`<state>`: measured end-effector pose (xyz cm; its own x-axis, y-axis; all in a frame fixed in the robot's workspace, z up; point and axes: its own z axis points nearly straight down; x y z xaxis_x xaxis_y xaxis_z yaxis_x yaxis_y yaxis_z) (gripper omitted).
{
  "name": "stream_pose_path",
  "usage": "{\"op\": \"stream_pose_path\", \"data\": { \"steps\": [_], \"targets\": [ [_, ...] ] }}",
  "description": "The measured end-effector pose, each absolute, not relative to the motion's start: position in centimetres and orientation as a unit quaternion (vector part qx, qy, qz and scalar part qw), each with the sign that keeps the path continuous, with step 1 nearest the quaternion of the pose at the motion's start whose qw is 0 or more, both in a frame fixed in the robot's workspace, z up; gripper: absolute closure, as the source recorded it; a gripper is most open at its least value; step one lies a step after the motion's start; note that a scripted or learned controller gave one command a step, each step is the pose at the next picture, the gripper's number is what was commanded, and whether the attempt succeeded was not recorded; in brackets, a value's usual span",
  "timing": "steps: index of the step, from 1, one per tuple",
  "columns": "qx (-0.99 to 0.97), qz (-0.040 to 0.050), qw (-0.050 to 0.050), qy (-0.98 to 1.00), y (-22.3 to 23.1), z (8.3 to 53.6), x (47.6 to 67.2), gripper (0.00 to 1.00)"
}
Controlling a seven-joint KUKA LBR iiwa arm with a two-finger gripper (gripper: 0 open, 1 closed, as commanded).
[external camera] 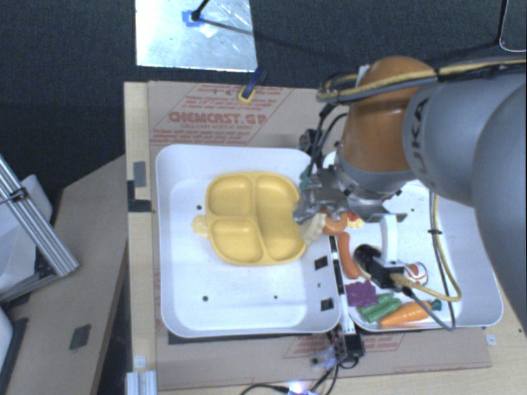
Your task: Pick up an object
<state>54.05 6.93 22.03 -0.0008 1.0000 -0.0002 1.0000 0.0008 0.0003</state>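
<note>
Two white bins sit side by side on my tabletop (90, 220), which looks like pale, flat wood. Both bins are shallow, smooth plastic with round corners. My left bin (177, 245) has one big thing in it, a yellow tray (247, 218). That tray is shiny and smooth, with soft round edges and three dips split by low ridges. It lies flat in the upper half of this bin, close to the wall between the bins. My right bin (486, 303) has a heap of small toy foods near its lower left corner. I see an orange carrot (405, 312) with a pointy end, a bumpy green piece (377, 309) just beside it, a purple piece (360, 292) above those, and a long orange piece (347, 255) standing nearly straight up in my view. My big grey arm (469, 130) is round and smooth, and it has a glossy orange band (380, 113) above its wrist. My pincer (311, 212) hangs low at the wall between both bins, right at the yellow tray's right edge. I cannot tell how its tips are set, because it is dark and blurry there. Brown cardboard (218, 115) with red print lies flat under both bins. Up top lies one shiny square metal sheet (196, 21).
</note>
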Motion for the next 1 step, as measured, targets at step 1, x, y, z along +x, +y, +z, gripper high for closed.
{"op": "stream_pose_path", "data": {
  "steps": [1],
  "targets": [
    [0.706, 0.0003, 0.001, 0.708, 7.31, 21.46, 54.67, 1.0]
  ]
}}
